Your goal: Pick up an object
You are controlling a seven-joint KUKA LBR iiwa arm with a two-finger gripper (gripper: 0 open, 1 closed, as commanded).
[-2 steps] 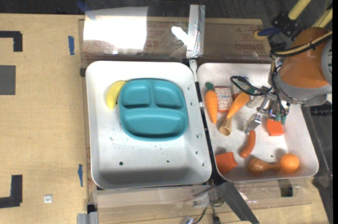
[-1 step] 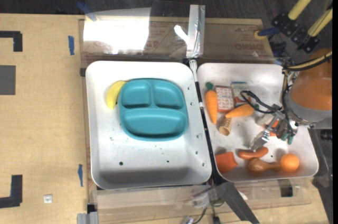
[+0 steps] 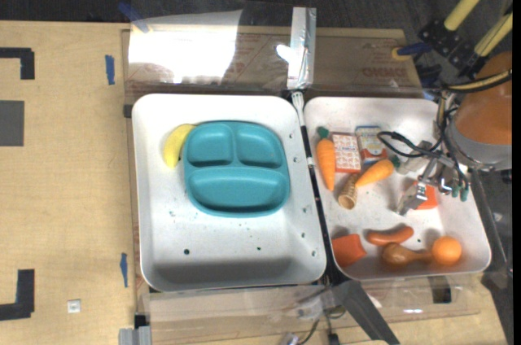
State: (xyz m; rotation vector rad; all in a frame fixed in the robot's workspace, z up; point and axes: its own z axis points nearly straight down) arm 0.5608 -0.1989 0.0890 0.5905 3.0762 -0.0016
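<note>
My gripper (image 3: 413,195) hangs low over the right part of the right bin (image 3: 480,242), under the grey wrist with its orange band (image 3: 487,117). A small red object (image 3: 431,203) lies right beneath it, partly hidden. Left of the gripper lie an orange carrot (image 3: 326,161), a second carrot (image 3: 375,172) touching a cone (image 3: 348,194), and a red-and-white box (image 3: 346,152). Along the bin's front edge are a red block (image 3: 348,248), a sausage (image 3: 389,235), a brown pear-like piece (image 3: 399,255) and an orange (image 3: 447,251).
The left bin (image 3: 228,254) holds a teal divided plate (image 3: 237,167) with a yellow banana (image 3: 174,144) poking out from under its left side. Black cables (image 3: 407,146) trail from the wrist across the right bin. A clear panel (image 3: 212,50) stands behind the bins.
</note>
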